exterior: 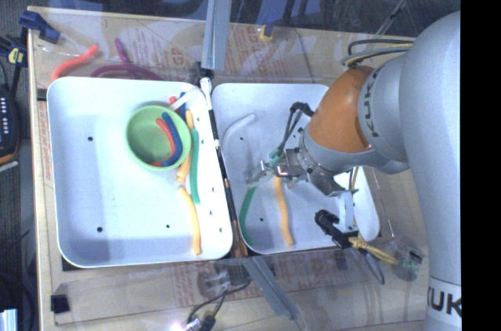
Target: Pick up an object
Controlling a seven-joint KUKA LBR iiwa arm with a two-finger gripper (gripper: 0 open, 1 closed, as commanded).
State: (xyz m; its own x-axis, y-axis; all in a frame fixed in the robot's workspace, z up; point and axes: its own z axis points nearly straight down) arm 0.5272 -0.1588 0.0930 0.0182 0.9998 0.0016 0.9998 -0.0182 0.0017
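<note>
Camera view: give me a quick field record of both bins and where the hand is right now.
left bin: green bowl holding red and blue strips; yellow strip beside it
right bin: white piece, green strip, orange strip
hand: low over right bin, above the strips
grasp: cannot tell

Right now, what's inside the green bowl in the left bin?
The green bowl holds a curved red strip and a blue one along its right side. The bowl's bottom left of them looks bare. Anything under those strips is covered.
</note>
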